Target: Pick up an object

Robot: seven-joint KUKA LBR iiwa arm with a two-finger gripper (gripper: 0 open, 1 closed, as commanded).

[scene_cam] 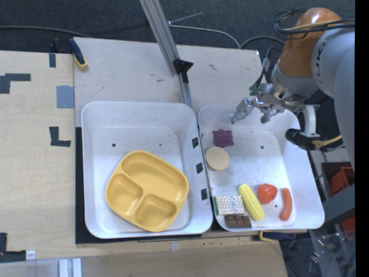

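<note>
Near-edge chocolate bar (pixel 237 220) and corn (pixel 251 201) look light, stiff, probably graspable across the middle; gripper (pixel 252 113) spread, holding nothing, at the right bin's (pixel 300 154) far end.

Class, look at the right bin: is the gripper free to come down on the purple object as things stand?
Probably yes. The gripper hangs open over the bin's far edge, and the purple object lies apart from the round tan disc, with nothing on top.

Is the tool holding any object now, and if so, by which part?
Nothing is held. The tool hangs open above the right bin's far edge, apart from every object.
</note>
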